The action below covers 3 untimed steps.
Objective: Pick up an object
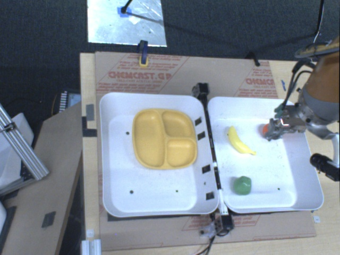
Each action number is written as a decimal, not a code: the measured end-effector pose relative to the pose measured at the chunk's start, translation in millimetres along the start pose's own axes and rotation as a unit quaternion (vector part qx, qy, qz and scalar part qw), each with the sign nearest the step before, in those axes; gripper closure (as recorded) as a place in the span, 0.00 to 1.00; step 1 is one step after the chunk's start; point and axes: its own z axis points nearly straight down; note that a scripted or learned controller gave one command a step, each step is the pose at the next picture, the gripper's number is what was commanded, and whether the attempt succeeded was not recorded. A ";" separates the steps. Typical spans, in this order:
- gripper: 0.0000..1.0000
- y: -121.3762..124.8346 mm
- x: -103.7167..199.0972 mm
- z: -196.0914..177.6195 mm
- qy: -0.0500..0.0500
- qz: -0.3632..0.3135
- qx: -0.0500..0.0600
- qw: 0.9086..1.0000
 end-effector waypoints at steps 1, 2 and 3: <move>1.00 10.9 58.3 -2.7 0.001 -0.003 0.001 1.000; 1.00 20.7 102.8 12.8 0.001 -0.002 0.002 1.000; 1.00 30.6 147.8 11.2 0.001 -0.003 0.001 1.000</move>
